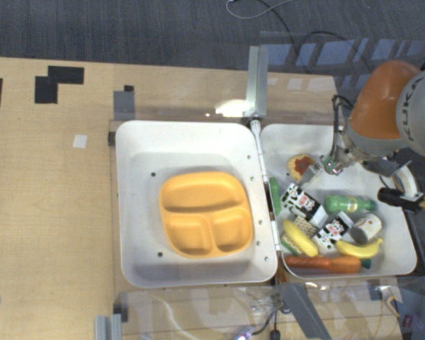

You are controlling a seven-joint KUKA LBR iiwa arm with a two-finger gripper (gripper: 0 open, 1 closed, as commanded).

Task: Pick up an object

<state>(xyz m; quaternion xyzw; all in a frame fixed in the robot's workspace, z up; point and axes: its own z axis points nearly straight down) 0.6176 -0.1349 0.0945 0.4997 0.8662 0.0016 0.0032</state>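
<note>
Looking down from the fixed camera, the pincer (331, 165) hangs in the upper part of the right bin (404, 261), at the end of the grey arm (400, 119) that reaches in from the right. Whether it is open or closed I cannot tell; its tip is small and partly lost against the clutter, and nothing is seen between its tips.

Just beside it, toward the left, lies a round yellow-and-red toy (299, 166), the nearest thing to the tip. Below the pincer and a little right lies a green bottle (349, 205), its long axis running left to right. Further below sit two yellow bananas (299, 236) (359, 247), and past them a carrot (324, 263) along the bin's near wall, also lying left to right.

Well to the pincer's left, in the left bin (138, 190), rests an orange tray (202, 213).

My guess is the round toy is the likeliest pick: a short shift left and a descent would do.
</note>
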